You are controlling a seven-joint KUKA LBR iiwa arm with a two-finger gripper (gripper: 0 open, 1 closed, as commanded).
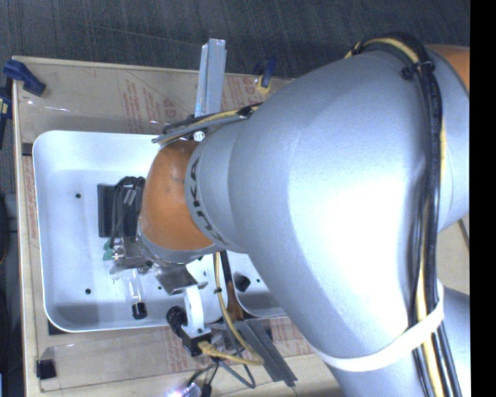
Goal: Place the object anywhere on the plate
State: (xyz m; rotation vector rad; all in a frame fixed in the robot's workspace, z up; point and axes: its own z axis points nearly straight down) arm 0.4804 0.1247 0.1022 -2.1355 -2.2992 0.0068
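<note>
The gripper [126, 265] hangs low inside the left bin [54, 222], presumably reaching for the object; its state can't be judged.

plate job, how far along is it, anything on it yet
Nothing looks finished. The arm covers most of the view, and no plate can be made out. In hand: the end effector is down inside the left bin, beside a dark object; nothing visible between its fingers. Left: grasping the object and setting it on the plate.
</note>
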